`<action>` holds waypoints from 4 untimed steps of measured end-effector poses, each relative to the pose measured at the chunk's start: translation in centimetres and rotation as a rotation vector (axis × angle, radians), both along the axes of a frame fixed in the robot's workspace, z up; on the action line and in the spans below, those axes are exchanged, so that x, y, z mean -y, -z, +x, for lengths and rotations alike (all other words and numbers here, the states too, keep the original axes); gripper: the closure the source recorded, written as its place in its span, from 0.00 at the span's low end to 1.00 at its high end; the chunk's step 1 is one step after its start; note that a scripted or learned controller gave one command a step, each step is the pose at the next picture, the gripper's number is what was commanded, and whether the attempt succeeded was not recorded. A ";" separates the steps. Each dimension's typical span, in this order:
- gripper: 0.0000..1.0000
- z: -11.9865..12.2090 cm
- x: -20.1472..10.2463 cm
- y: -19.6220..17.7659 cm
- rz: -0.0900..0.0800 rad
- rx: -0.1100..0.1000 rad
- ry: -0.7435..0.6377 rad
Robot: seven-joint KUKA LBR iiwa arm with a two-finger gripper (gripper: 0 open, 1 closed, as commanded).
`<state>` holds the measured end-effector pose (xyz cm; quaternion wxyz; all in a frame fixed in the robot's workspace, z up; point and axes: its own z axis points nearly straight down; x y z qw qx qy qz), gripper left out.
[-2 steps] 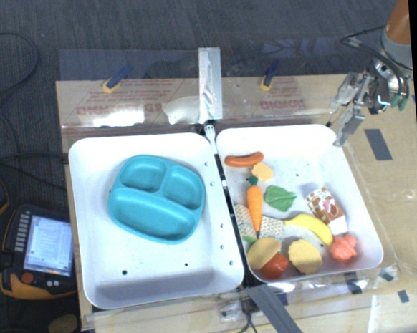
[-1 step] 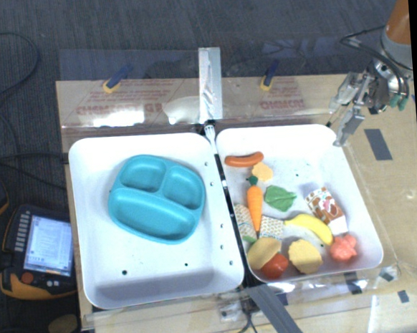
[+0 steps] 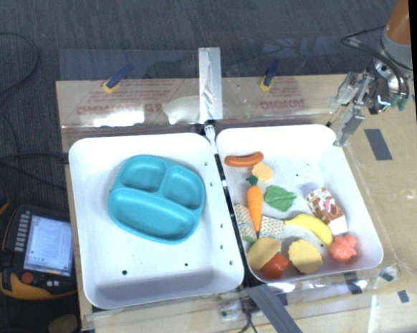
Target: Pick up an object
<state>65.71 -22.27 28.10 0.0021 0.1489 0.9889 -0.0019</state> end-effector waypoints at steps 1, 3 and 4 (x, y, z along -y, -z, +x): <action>0.00 0.0 0.0 0.0 0.000 0.000 0.000; 0.00 -1.7 -1.6 4.7 0.003 -0.001 0.117; 0.00 -2.3 0.0 18.5 0.001 0.000 -0.055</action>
